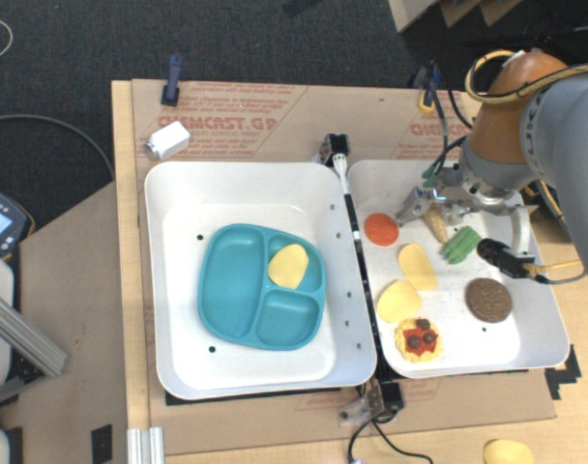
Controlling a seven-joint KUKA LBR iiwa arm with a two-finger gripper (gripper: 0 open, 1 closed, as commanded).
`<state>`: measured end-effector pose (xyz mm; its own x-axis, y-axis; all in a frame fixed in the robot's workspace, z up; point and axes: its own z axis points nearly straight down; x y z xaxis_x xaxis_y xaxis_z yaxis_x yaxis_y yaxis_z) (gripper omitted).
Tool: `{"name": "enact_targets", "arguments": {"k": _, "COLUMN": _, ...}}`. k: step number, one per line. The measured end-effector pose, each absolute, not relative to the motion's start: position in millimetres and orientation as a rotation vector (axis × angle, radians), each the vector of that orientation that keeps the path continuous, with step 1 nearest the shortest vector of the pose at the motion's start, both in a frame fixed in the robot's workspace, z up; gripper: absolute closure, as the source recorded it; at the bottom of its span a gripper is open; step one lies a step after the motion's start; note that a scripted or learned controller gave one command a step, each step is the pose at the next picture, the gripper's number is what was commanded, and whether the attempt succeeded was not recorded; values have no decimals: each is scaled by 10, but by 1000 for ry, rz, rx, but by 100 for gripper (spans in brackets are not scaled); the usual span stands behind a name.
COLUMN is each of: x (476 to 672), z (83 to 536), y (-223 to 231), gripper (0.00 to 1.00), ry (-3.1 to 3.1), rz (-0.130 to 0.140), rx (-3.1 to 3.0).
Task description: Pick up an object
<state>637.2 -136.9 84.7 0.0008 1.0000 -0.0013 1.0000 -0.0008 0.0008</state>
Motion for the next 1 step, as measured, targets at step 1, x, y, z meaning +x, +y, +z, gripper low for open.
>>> {"name": "enact_targets", "arguments": {"k": 1, "x": 6382, "z": 962, "y": -1365, "gripper": 100, "ry": 2219, "rz": 2, "rx": 2217}}
